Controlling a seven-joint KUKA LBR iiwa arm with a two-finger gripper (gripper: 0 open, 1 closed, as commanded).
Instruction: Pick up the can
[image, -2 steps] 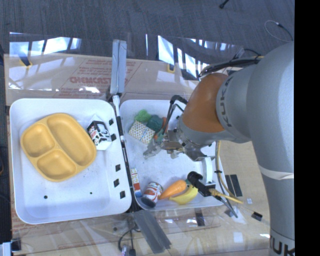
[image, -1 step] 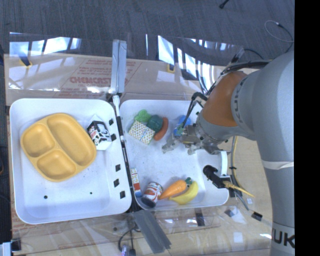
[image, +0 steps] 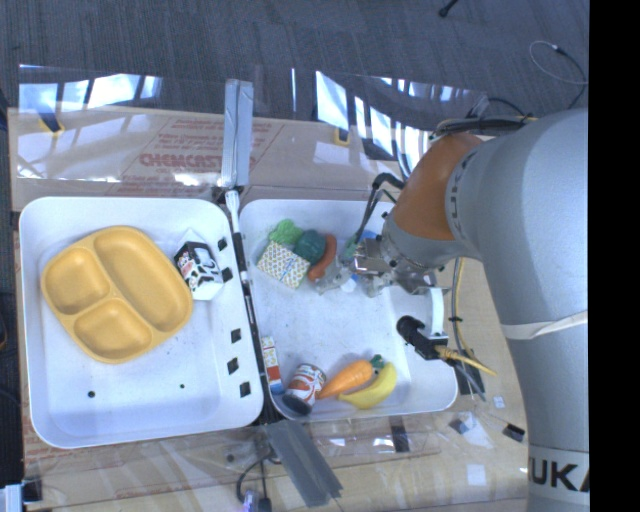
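Gripper (image: 372, 266) of the grey KUKA arm (image: 520, 240) hangs low over the upper right part of the right-hand bin (image: 330, 330), next to a cluster of toy food; whether it is open or closed cannot be told from this overhead slant, since the wrist hides its tip.

Target of the pick, a small red-and-white can (image: 306, 384), lies on its side at the bin's near edge, well apart from the gripper and close to the divider between the two bins. A toy carrot (image: 350, 378) touches or nearly touches its right side, with a yellow banana (image: 372, 388) just beyond.

Judging by the gap, the approach to the can has not yet begun. The next move calls for a traverse toward the near edge and a descent that straddles the can without catching the carrot or the bin wall, both of which crowd the grasp.

Near the gripper sit a green leafy toy (image: 288, 233), a teal piece (image: 310, 245), a patterned yellow block (image: 284, 265) and a reddish sausage-like piece (image: 324, 258). The left bin (image: 60, 400) carries a yellow divided plate (image: 115, 292) and a small black-and-white carton (image: 200, 266).
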